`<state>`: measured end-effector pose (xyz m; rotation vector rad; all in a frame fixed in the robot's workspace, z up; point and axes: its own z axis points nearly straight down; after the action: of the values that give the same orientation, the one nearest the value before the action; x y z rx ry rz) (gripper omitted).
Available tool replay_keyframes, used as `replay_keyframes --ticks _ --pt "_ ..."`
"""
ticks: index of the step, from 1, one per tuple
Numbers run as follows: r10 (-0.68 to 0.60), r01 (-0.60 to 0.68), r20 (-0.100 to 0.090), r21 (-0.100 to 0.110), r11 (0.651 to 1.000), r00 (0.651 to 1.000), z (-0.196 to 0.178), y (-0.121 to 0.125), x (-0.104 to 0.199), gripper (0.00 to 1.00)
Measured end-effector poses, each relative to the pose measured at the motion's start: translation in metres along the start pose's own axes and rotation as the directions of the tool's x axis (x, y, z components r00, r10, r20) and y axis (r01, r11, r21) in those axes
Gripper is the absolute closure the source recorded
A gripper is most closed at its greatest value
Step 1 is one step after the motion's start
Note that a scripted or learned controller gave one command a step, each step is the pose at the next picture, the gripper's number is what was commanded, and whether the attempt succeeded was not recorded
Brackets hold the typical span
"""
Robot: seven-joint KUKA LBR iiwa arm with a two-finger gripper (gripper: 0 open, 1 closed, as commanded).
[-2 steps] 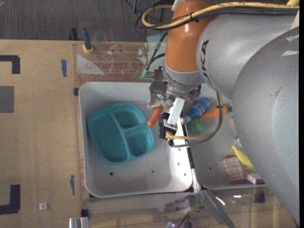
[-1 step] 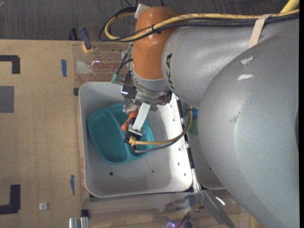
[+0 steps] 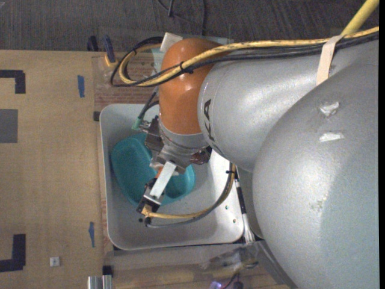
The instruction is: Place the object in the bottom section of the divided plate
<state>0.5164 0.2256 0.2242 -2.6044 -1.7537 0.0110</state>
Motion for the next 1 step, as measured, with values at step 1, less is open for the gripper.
replay_keyframes --ticks 1 --pt "0.130 -0.130 -0.002 -0.003 0.992 0.992 0.0161 0.0174 0.0076 1.00"
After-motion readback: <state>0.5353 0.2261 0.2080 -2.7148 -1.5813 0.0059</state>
